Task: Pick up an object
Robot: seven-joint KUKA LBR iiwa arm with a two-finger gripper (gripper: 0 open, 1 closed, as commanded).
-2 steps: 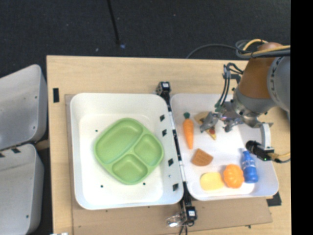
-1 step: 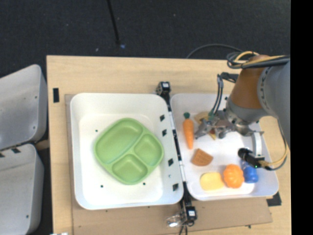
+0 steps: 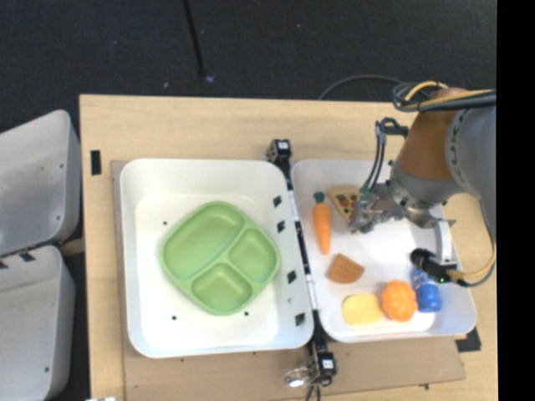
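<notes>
In the right bin your claw sits low beside the pizza slice, its state you cannot tell, carrot just left, green plate in left bin

Wooden bench, pale top, dark floor beyond far edge. Two white bins directly on it, side by side, touching along middle seam. Left bin larger; right bin reaches near bench's right edge. Black clips at far end of seam, another at near end. Small dark mark on bench left of left bin. Bare wood strip runs along far and left sides.
</notes>
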